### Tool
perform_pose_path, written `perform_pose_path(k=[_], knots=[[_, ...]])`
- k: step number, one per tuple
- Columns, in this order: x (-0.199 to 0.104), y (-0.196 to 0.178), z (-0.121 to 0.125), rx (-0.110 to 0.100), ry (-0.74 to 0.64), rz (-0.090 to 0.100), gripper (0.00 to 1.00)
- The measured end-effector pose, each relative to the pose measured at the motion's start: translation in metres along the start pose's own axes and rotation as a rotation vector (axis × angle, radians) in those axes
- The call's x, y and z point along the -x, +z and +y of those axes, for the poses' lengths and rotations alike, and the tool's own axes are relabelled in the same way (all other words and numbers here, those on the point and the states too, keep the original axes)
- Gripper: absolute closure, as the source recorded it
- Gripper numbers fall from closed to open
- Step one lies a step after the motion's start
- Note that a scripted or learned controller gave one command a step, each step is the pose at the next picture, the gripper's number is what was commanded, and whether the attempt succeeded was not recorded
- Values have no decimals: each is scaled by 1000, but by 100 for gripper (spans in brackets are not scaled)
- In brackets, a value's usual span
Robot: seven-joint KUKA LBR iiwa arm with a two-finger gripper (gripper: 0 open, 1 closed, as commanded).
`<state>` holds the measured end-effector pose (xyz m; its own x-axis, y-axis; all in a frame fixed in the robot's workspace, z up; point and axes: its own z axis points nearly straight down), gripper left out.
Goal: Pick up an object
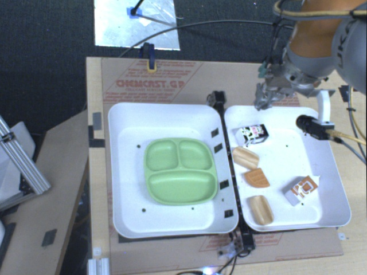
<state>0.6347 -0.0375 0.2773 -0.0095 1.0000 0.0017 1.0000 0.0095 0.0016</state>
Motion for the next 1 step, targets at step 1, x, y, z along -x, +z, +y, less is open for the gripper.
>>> perform_pose_path(k=[1], knots=[[-49, 14, 8, 0, 0, 0, 100]])
